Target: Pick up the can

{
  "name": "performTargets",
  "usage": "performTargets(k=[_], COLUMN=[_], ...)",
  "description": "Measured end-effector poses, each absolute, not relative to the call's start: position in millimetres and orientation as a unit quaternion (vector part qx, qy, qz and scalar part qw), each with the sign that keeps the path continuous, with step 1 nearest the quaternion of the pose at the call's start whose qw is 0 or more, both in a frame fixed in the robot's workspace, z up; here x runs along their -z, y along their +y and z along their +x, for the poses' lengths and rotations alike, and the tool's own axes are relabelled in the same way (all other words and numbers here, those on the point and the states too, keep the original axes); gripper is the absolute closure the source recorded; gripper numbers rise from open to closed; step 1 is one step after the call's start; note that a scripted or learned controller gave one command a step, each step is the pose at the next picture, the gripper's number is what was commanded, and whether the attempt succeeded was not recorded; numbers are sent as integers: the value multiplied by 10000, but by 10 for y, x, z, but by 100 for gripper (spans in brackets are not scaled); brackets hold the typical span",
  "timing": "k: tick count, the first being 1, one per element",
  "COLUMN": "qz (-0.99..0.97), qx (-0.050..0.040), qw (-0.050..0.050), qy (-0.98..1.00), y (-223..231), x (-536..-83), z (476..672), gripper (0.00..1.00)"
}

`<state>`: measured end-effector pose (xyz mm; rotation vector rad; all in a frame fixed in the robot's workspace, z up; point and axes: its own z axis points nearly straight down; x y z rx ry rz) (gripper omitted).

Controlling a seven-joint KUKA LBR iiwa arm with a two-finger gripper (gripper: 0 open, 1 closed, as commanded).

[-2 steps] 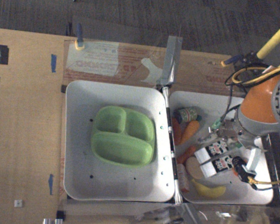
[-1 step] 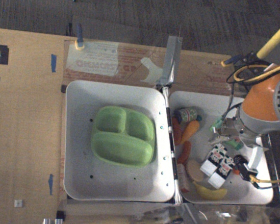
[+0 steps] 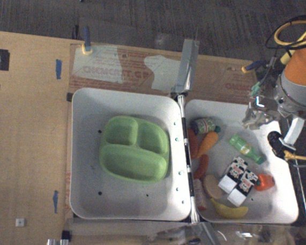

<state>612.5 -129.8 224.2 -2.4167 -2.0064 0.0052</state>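
Gripper [image 3: 256, 119] hangs over my right bin's [image 3: 290, 205] far corner; its opening I cannot tell. Can [image 3: 206, 124] lies well apart against the divider, hemmed by a carrot [image 3: 207, 143].

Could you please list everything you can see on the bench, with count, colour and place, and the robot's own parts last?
shallow white plastic bins: 2, white, side by side on the bench.
green divided plastic tray: 1, green, three compartments, middle of the left bin.
small green-labelled can: 1, lying on its side, top left of the right bin.
orange toy carrot: 1, orange, just below the can.
light green plastic bottle: 1, lying flat, right bin's upper middle.
black-and-white cartons: 2, side by side, right bin's lower middle.
yellow toy banana: 1, right bin's front edge.
red oblong toys: 2, along the right bin's left wall.
gripper: 1, grey, over the right bin's top right corner, apart from the can.
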Motion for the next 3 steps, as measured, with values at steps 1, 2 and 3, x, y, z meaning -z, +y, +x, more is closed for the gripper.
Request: performTargets(k=[1, 2, 3], qz=[-7161, -7865, -8395], qx=[-19, -12, -38], qw=[24, 1, 27], qy=[-6980, -6176, -5433], y=[-1001, -226, 268], x=[-1374, -1817, -1810], z=[6259, 6320, 5897], gripper=[100, 100, 100])
